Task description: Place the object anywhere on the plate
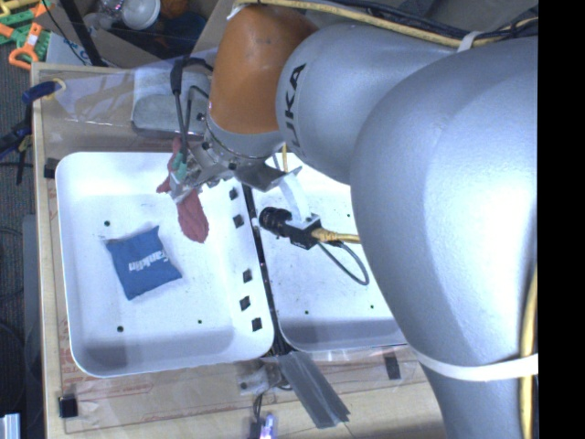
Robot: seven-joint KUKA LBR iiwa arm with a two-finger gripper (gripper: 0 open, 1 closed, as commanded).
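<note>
My gripper (pixel 186 176) hangs over the upper middle of the left bin (pixel 101 337), below the arm's orange band (pixel 251 71). It is shut on a limp maroon object (pixel 193 218), which dangles from the fingers toward the bin floor, with a bit of the same red poking out to the left of the fingers. A blue pouch with white lettering (pixel 143 262) lies flat on the bin floor, down and to the left of the gripper and apart from the maroon object.
The arm's big grey body covers most of the right bin (pixel 329 323). A black connector with a yellow-tipped cable (pixel 291 225) loops over the divider between the bins. Clutter lies beyond the bench's far-left corner.
</note>
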